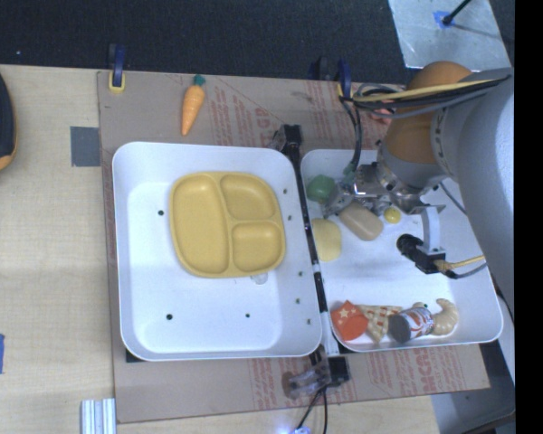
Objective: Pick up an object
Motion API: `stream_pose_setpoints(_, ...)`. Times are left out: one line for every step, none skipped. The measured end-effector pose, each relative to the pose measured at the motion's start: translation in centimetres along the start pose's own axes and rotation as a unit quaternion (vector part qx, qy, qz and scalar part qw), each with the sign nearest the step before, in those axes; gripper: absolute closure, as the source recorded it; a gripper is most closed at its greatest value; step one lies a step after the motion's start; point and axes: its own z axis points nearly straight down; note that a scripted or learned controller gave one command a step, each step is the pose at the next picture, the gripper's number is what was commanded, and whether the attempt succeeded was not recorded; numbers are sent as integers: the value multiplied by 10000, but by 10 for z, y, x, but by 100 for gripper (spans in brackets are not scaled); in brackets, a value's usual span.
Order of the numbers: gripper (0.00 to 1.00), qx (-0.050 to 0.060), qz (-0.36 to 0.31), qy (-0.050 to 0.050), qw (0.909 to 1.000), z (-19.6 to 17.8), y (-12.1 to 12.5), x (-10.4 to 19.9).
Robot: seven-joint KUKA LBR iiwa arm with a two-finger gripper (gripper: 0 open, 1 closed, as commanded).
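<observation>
The right bin (471, 283) holds several toys. A green round piece (320, 188) lies at its upper left, a tan oblong piece (361, 223) beside it, and a pale yellow piece (326, 240) by the left wall. A small yellow bit (394, 215) sits just right of the tan piece. Along the front wall lie a red piece (347, 322), a small can (417, 322) and a beige curved piece (446, 315). My gripper (369, 194) hangs low over the bin's upper part, just above the tan piece and right of the green one. The wrist hides what lies between its tips.
The left bin (145, 315) holds a yellow divided plate (226, 222). A toy carrot (192, 107) lies on the board behind it. A black cable fitting (420, 254) from the arm hangs over the right bin's middle. The arm's orange band (434, 107) covers that bin's back right corner.
</observation>
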Motion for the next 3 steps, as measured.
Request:
stream_pose_setpoints(0, 195, 25, -28, 9998, 0, 24, -11)
stream_pose_setpoints(100, 118, 24, -32, 9999, -12, 27, -11)
stream_pose_setpoints(100, 43, 46, 2, 10000, -2, -30, -32)
